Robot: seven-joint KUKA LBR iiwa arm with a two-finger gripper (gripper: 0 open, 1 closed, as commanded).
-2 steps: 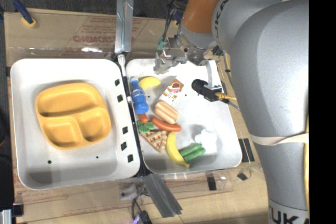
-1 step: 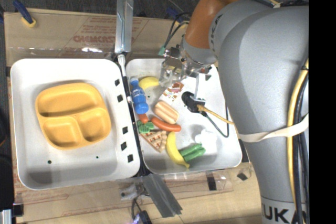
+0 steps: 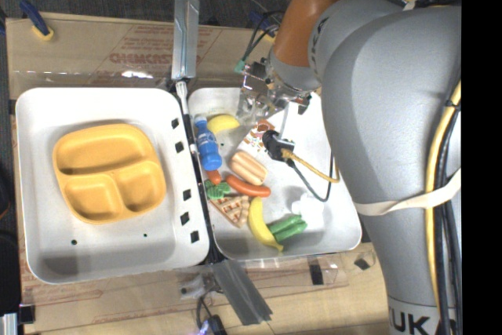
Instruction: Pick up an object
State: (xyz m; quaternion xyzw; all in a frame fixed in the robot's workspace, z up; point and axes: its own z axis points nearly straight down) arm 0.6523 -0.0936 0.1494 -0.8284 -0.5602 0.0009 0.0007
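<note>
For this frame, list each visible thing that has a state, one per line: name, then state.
gripper: low over the right bin's far end; whether it grips anything cannot be told
yellow tray: upright in the left bin, compartments bare
blue bottle: lying on its side
banana: lying flat
hot dog: lying flat
green pods: lying by the banana
right bin: holding the toy food
left bin: holding the tray

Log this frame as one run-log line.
stage: reaching | gripper: low in right bin, near lemon | grasp: none visible | left bin: yellow tray
</note>
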